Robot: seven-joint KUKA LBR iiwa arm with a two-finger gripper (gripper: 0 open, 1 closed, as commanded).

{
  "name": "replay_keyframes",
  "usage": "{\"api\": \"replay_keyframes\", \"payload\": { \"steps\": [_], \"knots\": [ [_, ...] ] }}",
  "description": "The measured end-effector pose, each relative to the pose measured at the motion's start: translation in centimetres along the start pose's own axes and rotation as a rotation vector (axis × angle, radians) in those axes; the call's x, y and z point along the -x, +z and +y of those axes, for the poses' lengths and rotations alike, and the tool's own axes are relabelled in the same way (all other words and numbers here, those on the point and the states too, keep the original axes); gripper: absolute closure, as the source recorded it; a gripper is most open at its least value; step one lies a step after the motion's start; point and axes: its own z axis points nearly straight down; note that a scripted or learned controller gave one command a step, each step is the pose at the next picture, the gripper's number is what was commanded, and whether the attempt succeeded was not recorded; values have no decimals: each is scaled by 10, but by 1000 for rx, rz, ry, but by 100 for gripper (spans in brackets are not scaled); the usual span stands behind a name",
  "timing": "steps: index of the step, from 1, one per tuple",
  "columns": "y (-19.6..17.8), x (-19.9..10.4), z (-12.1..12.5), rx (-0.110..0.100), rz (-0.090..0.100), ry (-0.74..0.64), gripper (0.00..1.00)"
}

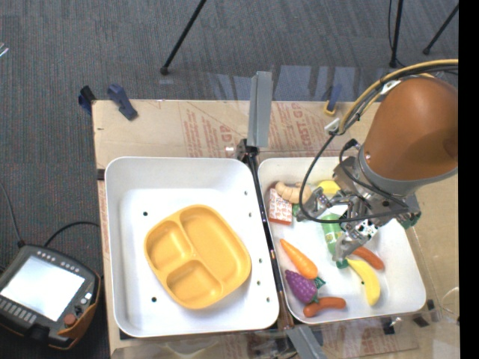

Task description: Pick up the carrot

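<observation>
Nearest my camera, along the front edge of the right bin (416,294), I see a small red sausage-like piece (326,304) and a bunch of purple grapes (302,285) side by side. Just behind the grapes lies the carrot (299,258), flat on the bin floor in the left half of that bin, close to the divider between the two bins. Its long axis runs on a diagonal: one end points up and left toward the divider, the other down and right toward the grapes, which nearly touch it. To its right sit a banana (365,279) and a red pepper-like piece (368,258).

The gripper (350,239) hangs over the middle of the right bin, above a green item (331,234), and I judge it is holding nothing. How its claw stands I cannot tell from here; cables and the wrist blur it.

So the carrot lies to the left of the gripper and a little nearer the camera, a short reach away. I judge the coming move needs a shift left and a wrist turn so the claw closes across that diagonal, not along it.

Farther back, a small red-and-white box (281,209) and a pale item (288,191) sit near the rear wall. The left bin (131,178) holds a yellow divided plate (197,255)
</observation>
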Motion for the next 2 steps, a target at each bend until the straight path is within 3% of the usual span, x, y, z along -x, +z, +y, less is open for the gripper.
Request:
{"api": "replay_keyframes", "payload": {
  "steps": [1, 2],
  "knots": [
    [157, -33, -28, 7, 3, -639, 0],
    [155, -50, -9, 1, -1, -690, 0]
  ]
}}
